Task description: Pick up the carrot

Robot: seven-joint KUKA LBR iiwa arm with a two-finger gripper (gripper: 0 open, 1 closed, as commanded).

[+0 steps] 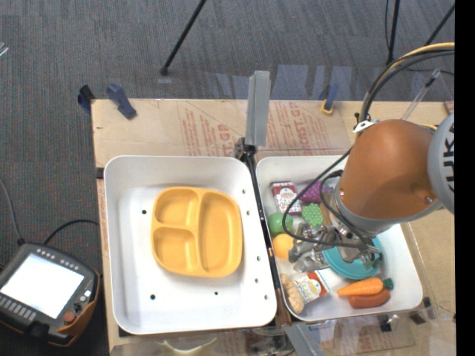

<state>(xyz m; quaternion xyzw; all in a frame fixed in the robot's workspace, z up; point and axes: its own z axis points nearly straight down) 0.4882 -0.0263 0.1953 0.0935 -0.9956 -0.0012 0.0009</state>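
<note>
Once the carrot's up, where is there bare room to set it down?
Left bin: bare white floor all around the yellow divided plate, widest along its left wall and front edge. Right bin: crowded, carrot wedged among toys at the front beneath the tool.

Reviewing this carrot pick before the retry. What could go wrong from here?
1. The carrot lies right against a brown sausage-like piece near the right bin's front wall, so a descent could catch both or hit the wall.
2. The pincer sits over the teal plate, short of the carrot; closing here would likely miss it.
3. The lemon and snack packet crowd the approach and could get shoved.
</note>
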